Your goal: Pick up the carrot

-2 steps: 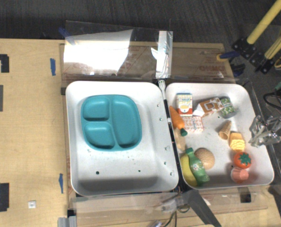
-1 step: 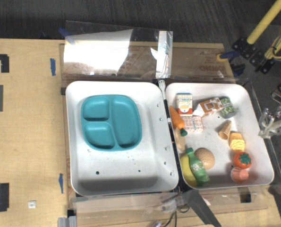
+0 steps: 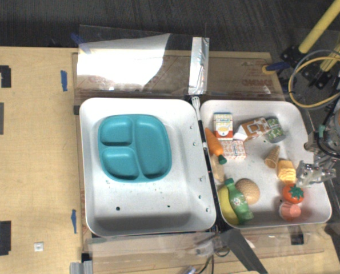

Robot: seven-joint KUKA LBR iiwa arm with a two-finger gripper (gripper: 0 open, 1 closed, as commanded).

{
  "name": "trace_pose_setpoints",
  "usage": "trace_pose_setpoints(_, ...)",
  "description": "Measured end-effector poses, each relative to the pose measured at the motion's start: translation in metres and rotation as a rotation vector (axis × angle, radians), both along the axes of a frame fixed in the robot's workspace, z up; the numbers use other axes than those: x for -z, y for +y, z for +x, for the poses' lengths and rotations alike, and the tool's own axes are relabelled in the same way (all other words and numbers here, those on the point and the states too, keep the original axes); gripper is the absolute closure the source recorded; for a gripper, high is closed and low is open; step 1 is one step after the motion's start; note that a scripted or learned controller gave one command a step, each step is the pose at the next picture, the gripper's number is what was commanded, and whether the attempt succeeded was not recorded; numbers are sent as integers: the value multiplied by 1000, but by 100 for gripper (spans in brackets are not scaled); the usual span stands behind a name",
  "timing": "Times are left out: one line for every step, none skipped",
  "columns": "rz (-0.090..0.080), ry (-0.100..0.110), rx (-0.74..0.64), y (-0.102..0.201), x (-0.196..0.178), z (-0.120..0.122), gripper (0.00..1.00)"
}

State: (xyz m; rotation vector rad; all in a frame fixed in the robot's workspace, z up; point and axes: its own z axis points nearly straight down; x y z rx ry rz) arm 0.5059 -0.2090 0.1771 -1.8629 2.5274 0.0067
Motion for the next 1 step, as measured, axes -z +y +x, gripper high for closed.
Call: trace_pose_setpoints(-5,-11,-289,-13,-106,26,100)
